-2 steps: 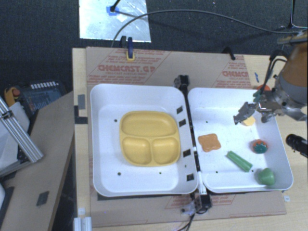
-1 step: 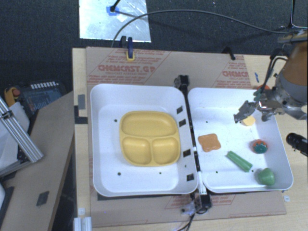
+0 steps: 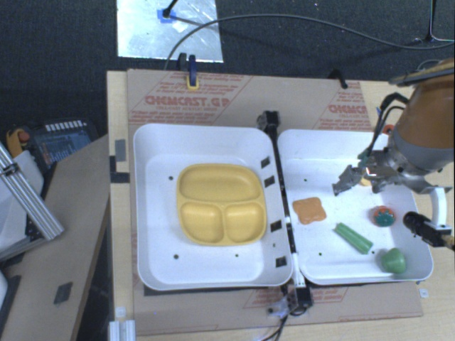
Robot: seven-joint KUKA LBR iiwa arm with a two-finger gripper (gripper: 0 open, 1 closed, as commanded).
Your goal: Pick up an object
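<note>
Arm point(image 3: 426, 130) cut off at the right edge; hand point(image 3: 359, 180) fingers too small to tell.

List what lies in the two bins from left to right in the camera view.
Yellow divided tray → orange flat piece → green stick → small teal and orange ball, with the green rounded piece roughly level with it.

— From my screen, the two white bins point(image 3: 206, 137) look like smooth moulded plastic with a soft sheen. Agree?

— I do. The yellow tray point(image 3: 219, 203), well to the left of the tool point(image 3: 359, 180), reads as matt plastic. The tool itself looks like dull grey metal.

— I see an orange flat piece point(image 3: 308, 209) just below the tool, matt, slightly rough. The green stick point(image 3: 353, 237) and green lump point(image 3: 392, 260) look like smooth plastic.

— And the counter point(image 3: 234, 94) is covered in printed brown cardboard, dull. Far above it lies a shiny, crinkled foil sheet point(image 3: 167, 20).
</note>
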